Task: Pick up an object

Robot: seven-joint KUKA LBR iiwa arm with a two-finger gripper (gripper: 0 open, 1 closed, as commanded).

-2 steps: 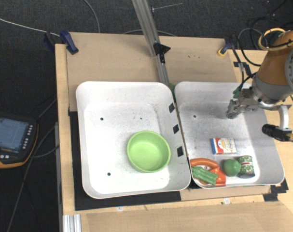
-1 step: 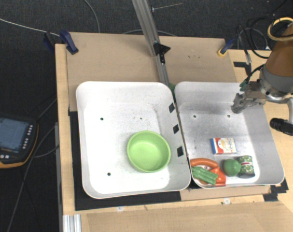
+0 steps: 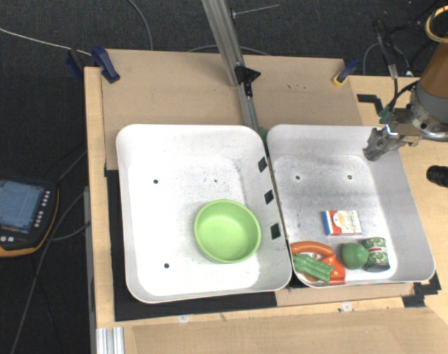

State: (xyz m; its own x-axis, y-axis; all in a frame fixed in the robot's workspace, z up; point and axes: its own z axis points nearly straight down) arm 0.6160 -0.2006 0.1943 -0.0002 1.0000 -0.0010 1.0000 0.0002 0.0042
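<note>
A green bowl [image 3: 226,231] sits in the left bin [image 3: 157,161], toward its front right. In the right bin [image 3: 319,161], near the front edge, lie a small white carton with blue and orange print [image 3: 342,221], a green ball [image 3: 353,254], a dark green can [image 3: 376,254] and an orange-and-green toy [image 3: 315,262]. My gripper [image 3: 376,144] hangs over the right bin's far right corner, well behind those objects, with nothing visibly held.
A slanted metal pole [image 3: 225,32] crosses the back of the bench and ends between the bins. Blue clamps [image 3: 105,65] hold the board's back corners. A handheld pendant [image 3: 17,212] lies off the bench at left.
</note>
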